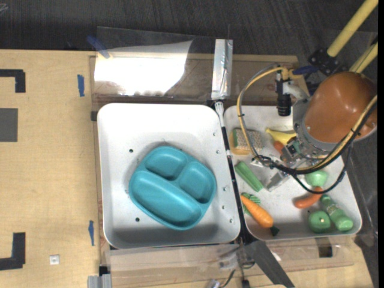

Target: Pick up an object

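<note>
My bench point(42, 161) is pale wood marked with black tape point(15, 80) and blue tape point(80, 84). Beyond it lies dark carpet point(150, 5).

A single fixed camera hangs above the tabletop point(42, 161) and looks down at a slight slant, with the far edge of the scene at the top of the frame. It stands far enough back to take in both white bins whole: the left bin point(114, 131) near the centre, the right bin point(348, 197) toward the right side. The arm point(339, 110) enters from the right, close under the lens.
</note>
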Motion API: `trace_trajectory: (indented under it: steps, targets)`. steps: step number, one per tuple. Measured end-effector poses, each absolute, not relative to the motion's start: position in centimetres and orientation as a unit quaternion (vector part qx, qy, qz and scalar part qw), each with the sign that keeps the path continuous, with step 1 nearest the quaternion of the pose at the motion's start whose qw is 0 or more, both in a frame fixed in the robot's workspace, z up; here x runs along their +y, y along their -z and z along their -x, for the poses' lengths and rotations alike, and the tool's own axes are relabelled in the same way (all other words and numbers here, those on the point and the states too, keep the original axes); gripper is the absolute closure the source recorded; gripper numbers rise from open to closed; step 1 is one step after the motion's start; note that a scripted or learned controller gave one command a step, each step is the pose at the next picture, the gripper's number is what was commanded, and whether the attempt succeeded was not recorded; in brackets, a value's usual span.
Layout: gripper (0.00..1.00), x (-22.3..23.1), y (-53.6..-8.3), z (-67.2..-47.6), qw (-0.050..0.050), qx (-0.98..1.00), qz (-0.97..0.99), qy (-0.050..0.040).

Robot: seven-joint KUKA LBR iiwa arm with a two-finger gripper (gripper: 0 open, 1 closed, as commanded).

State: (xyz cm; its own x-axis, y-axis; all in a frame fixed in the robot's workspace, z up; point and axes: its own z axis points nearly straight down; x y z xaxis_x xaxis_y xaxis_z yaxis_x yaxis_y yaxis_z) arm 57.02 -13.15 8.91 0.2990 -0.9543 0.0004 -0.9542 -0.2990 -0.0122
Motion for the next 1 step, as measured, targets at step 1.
trace_trajectory:
  steps: [1]
  targets:
    - [0.0, -17.94, -19.02, -60.92, 0.003, 0.562, 0.827, 0.0051]
